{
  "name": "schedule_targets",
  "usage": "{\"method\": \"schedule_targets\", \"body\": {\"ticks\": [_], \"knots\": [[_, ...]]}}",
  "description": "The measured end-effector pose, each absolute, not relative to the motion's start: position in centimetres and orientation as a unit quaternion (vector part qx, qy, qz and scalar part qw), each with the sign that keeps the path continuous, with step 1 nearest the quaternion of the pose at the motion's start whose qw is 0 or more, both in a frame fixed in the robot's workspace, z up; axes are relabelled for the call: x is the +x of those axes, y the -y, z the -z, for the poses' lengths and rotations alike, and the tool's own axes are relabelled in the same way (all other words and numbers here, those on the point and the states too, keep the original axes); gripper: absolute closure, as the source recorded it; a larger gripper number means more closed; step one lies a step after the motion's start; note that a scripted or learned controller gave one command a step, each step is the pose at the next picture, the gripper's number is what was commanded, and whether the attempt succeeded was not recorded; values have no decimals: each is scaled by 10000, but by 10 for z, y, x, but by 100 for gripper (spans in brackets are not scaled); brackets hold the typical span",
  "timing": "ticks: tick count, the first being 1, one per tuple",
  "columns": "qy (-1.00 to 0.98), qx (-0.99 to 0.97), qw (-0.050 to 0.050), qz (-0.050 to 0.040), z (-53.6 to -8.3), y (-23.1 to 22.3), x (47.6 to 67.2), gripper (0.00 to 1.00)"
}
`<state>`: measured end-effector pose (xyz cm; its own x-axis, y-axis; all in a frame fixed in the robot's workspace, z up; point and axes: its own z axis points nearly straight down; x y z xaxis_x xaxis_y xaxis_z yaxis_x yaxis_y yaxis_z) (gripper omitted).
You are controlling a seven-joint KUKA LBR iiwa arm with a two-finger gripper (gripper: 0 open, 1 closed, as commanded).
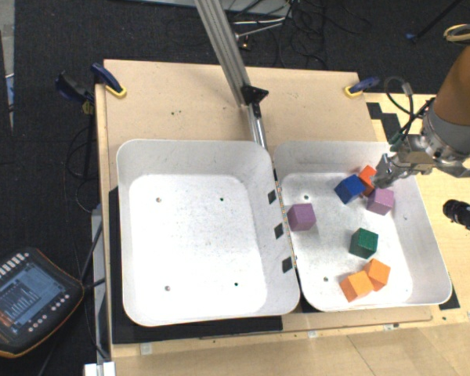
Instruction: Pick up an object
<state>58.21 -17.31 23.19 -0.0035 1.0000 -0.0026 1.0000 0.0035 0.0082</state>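
We have the gripper [385, 174] down in the right bin [423, 233] cluster by the blue cube [349, 189], likely targeting it; grip state unclear.

bins 2 [133, 163] | purple blocks 2 [301, 216] | orange blocks 3 [356, 286] | blue block 1 [348, 188] | green block 1 [363, 242]

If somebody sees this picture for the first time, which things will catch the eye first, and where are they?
The bright blocks in the right bin stand out first: a blue cube, a green cube, a purple cube and two orange blocks near the front. Next comes the gripper, low at the bin's far right over a small cluster of blocks. The left bin is plain white beside it.
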Motion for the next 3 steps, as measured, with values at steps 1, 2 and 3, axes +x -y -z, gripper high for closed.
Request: {"method": "schedule_targets", "body": {"ticks": [1,2,3], "knots": [[-7084,7058,40,-20,-296,173,583,100],[-7096,7046,3,-8,-298,122,585,100],[-7102,7040,-9,-3,-284,61,577,100]]}}
